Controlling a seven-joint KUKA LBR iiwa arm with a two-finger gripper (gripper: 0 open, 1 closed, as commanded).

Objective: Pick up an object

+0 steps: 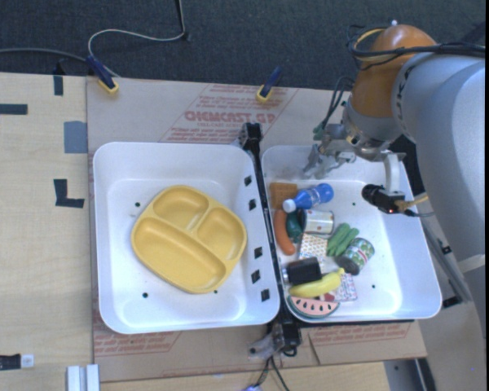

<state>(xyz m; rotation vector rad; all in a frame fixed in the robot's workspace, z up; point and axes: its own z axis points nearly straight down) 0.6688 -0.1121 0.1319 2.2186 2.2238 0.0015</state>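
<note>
Finds the gripper (pixel 327 160) at the upper end of the right bin (pixel 407 287), hanging off the arm (pixel 440 112) that reaches in from the right of the frame. Cannot tell whether it is released or clenched, since wrist and cables mask it from above. Sees nothing gripped there, just bare white floor near the bin's back wall.

Places the pickable things lower and to the left of it, crowded along the divider between the bins. Nearest: a bottle (pixel 310 196) with a blue cap end, lying on its side just below the gripper, beside an orange block (pixel 282 193). Below those, a silver can (pixel 319 221), a carrot (pixel 284 228) and a pickle (pixel 341 239), packed close together. Further down, a green can (pixel 358 255), a black block (pixel 303 270), a banana (pixel 317 285) and a watermelon slice (pixel 313 307) against the lower wall.

Reads the clutter as the likely reason for hovering at the open end: room to come down without striking anything. Judges the pick as not yet made. Suggests the bottle as the handiest target, being nearest and at the pile's upper edge, though round and liable to roll. Expects trouble deeper in the heap, with neighbours touching on all sides.

Leaves the left bin (pixel 114 300) to a yellow tray (pixel 191 239), lying flat, well apart from the gripper
</note>
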